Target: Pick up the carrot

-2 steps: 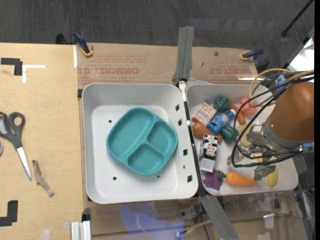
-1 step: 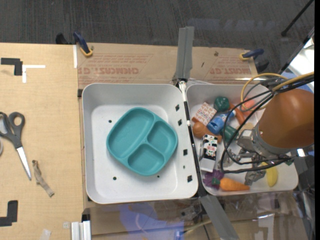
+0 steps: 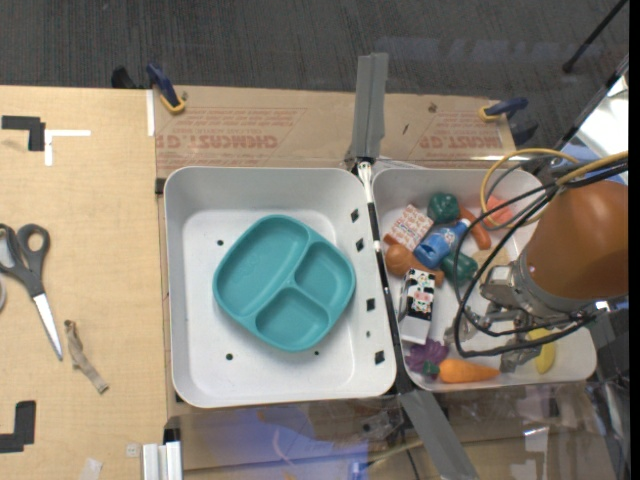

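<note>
Orange and lying flat, the carrot [image 3: 468,371] rests on the floor of the right bin [image 3: 578,372] near its front wall, just beside a purple toy [image 3: 432,353]. We judge the task not yet done: the carrot is not lifted, and the arm [image 3: 585,243] hangs over the same bin with its cables draped in front. The gripper [image 3: 517,320] sits just above and to the right of the carrot; whether it is apart or together we cannot tell. We count one carrot, two white bins, one teal divided plate [image 3: 285,282] in the left bin [image 3: 185,298], and one pair of scissors [image 3: 32,273] on the counter [image 3: 80,198].
</note>
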